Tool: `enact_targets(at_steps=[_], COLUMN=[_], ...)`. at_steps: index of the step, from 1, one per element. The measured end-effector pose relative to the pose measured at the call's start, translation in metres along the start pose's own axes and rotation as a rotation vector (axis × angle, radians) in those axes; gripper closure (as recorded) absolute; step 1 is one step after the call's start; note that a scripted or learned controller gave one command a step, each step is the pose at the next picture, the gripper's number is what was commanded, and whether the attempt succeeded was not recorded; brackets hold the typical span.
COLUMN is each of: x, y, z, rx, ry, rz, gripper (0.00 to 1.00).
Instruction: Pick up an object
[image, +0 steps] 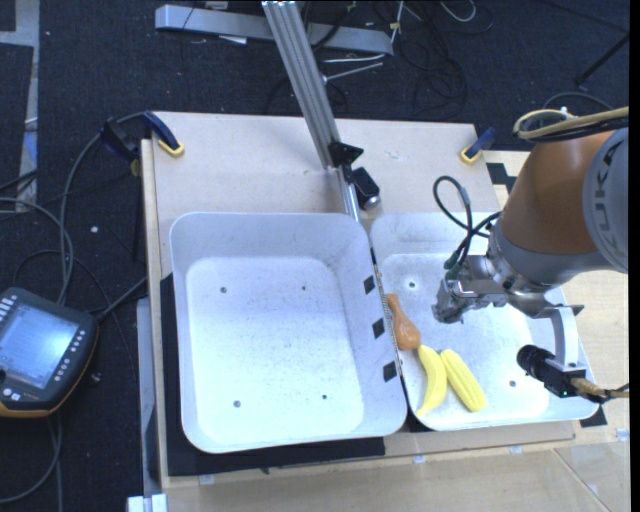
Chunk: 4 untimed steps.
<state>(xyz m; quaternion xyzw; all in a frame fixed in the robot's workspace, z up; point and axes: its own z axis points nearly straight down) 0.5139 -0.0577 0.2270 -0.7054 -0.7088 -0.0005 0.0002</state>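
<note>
Yellow shows nearest the camera: a banana (432, 378) and a corn cob (464, 379) lie side by side, just touching or nearly so, at the lower left of the right bin (500, 418), close to its front rim. Just above them, against the bin's left wall, lies an orange-brown wooden spoon-like piece (402, 324), its rounded end toward the banana.

To the right of these, in the lower right of the frame, a black fitting on a white bracket (550, 370) hangs over the right bin's floor. Above the middle of that bin sits the gripper (452, 303), a grey metal cluster pointing left and down, near the spoon-like piece yet apart from it. Whether its fingers are spread or closed cannot be told from here; nothing is seen between them. Behind it rises the arm (570, 210) with its orange band, entering from the right edge.

The left bin (200, 250) fills the centre-left of the frame. Farther back, a slanted aluminium rail (310, 90) crosses the wooden bench (260, 160). At the left edge, on dark carpet, lies a handheld control pendant (40, 348).
</note>
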Motion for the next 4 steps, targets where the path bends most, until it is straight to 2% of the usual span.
enact_targets(at_steps=[1, 3, 4], x=[0.059, 0.15, 0.147], y=[0.015, 0.024, 0.024], z=[-0.007, -0.002, -0.002], rx=[0.0, 0.001, 0.001], ry=[0.0, 0.0, -0.001], rz=[0.0, 0.001, 0.004], gripper=[1.0, 1.0, 0.0])
